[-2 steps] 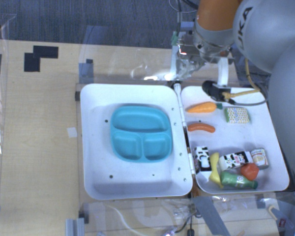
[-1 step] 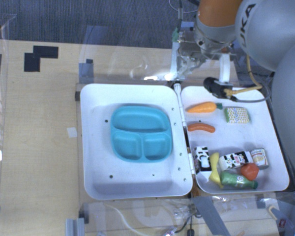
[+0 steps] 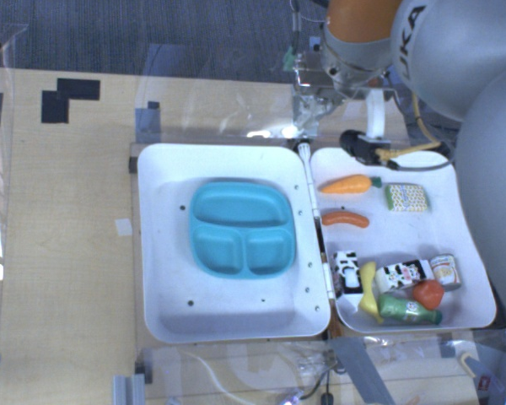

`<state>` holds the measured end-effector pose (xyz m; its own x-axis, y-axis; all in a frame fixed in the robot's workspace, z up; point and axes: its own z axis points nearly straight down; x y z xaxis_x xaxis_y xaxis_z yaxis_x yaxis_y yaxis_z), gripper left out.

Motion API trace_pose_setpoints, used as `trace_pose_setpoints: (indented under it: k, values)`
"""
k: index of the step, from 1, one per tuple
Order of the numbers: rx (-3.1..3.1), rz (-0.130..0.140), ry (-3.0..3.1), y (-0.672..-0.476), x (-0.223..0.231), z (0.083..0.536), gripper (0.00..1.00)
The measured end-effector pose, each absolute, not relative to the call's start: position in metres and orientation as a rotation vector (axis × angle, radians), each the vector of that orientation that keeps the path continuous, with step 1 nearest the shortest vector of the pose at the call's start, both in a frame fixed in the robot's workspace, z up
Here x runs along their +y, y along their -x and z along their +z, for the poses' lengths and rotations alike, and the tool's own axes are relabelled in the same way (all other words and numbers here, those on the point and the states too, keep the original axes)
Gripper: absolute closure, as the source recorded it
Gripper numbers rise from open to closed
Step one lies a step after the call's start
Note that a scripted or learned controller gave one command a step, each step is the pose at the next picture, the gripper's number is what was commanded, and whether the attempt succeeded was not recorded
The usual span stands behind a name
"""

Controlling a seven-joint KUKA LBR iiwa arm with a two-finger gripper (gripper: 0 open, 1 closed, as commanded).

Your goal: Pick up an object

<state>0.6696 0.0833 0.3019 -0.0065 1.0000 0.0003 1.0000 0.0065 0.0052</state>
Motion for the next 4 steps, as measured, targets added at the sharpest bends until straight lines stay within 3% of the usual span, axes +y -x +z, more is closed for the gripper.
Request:
trace_pose_setpoints:
  k: [2,3,4]
  values:
    - [2.234,0.016,-2.194,-0.672,0.085,0.324,1.0]
    - [2.23,0.003,-2.211,-0.669,0.117,0.297,1.0]
    - [2.234,0.008,-2.204,-0.67,0.118,0.308,1.0]
